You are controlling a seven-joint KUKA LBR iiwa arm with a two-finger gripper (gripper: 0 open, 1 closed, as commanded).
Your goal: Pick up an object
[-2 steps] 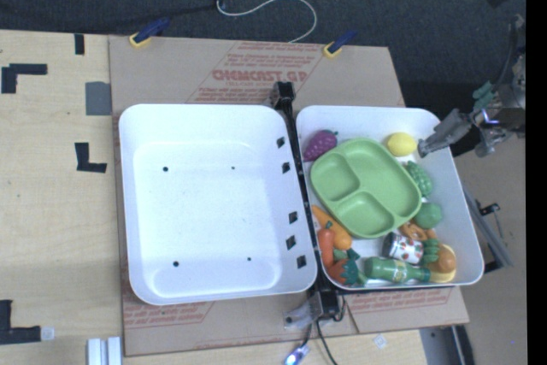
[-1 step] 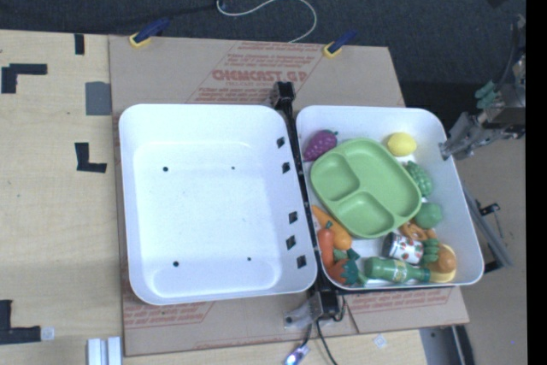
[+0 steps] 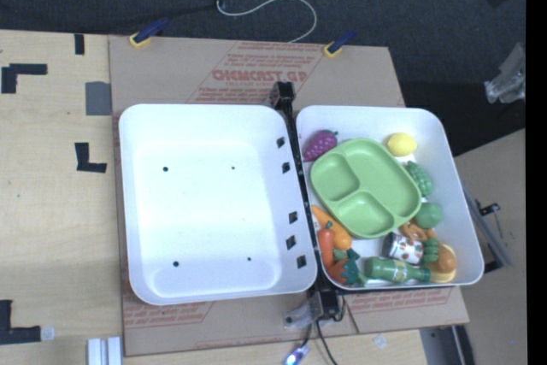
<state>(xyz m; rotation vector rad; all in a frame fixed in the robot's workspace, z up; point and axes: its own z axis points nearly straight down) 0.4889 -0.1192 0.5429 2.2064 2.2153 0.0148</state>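
The right bin holds a heap of toy food. A green divided tray lies tilted across its middle. Purple grapes sit at the tray's upper left and a yellow lemon at its upper right. Green vegetables lie along the tray's right side. At the bin's front lie an orange carrot, a small white can, a green bottle-like piece and an orange fruit.
The left bin stands beside the right one on a cardboard sheet. A white cable loops across the dark floor behind the bench. A grey metal part shows at the far right edge.
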